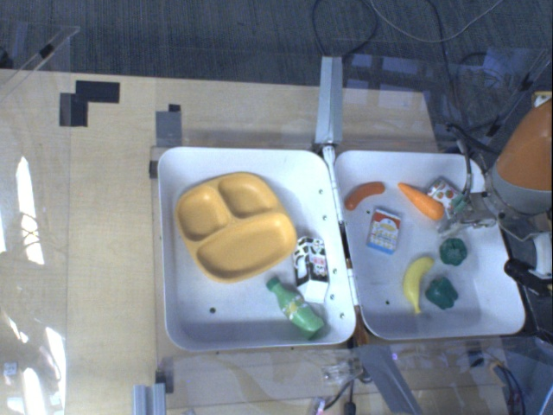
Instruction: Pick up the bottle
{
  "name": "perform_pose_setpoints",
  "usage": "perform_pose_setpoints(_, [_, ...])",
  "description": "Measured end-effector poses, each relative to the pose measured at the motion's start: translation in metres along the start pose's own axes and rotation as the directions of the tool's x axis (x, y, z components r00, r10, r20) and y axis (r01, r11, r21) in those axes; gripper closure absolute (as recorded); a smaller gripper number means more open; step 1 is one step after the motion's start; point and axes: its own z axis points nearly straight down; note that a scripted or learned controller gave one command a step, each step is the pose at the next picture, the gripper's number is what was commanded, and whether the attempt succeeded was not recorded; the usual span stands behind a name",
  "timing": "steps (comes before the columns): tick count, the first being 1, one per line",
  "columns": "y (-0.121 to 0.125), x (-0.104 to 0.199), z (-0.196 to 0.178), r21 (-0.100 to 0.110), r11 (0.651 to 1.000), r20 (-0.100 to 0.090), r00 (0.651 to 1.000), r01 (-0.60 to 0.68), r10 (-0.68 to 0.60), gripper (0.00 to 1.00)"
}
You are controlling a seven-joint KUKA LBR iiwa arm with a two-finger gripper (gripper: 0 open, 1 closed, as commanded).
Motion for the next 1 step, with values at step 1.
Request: perform_pose_setpoints(1, [0.0,-0.0001,0.0,0.0,1.0,0.0,1.0,0.0,0.0,0.0])
